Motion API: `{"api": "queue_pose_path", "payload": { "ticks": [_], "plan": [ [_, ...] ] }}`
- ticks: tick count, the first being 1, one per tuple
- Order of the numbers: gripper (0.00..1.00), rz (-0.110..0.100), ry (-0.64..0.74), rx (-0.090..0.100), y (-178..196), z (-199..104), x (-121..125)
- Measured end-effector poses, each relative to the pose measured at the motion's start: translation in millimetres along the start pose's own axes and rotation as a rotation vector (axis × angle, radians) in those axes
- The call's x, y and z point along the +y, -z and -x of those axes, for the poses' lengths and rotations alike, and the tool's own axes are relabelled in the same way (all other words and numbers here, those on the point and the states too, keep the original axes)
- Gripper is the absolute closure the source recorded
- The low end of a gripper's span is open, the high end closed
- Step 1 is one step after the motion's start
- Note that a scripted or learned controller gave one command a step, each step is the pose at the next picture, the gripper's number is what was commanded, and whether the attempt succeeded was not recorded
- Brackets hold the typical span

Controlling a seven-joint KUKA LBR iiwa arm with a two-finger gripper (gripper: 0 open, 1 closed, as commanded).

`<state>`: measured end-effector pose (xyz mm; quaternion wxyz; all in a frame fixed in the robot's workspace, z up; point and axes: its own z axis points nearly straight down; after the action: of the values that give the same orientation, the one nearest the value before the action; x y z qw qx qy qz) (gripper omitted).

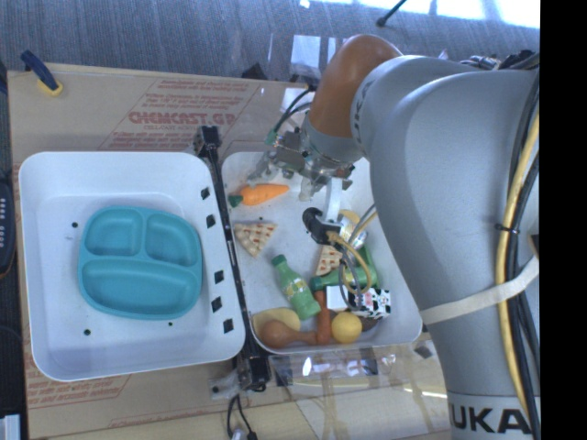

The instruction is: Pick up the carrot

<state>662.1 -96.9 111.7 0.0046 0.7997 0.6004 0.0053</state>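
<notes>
Camera view: one carrot [261, 193], two bins [37, 246].

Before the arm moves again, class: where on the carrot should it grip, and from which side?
Grip the carrot across its thick orange middle, coming straight down from above. It lies flat and lengthwise across the right bin, green top toward the divider, tapering right, so the middle offers the widest, most even sides. The claw hovers just above-right.

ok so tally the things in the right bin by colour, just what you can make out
orange: 1, carrot
green: 1, bottle
tan: 2, waffle wedges
yellow: 1, lemon
black and white: 1, cow toy
total: 6; the pile by the near wall is too tangled to sort
</notes>
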Motion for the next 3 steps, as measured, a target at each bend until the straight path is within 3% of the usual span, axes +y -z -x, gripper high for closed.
{"api": "queue_pose_path", "payload": {
  "ticks": [1, 2, 3],
  "plan": [
    [0.0, -0.021, -0.399, -0.006, -19, 9, -12],
    [0.0, -0.027, -0.713, -0.013, -20, 32, -51],
    [1.0, -0.037, -0.705, -0.011, -11, 30, -52]
  ]
}}
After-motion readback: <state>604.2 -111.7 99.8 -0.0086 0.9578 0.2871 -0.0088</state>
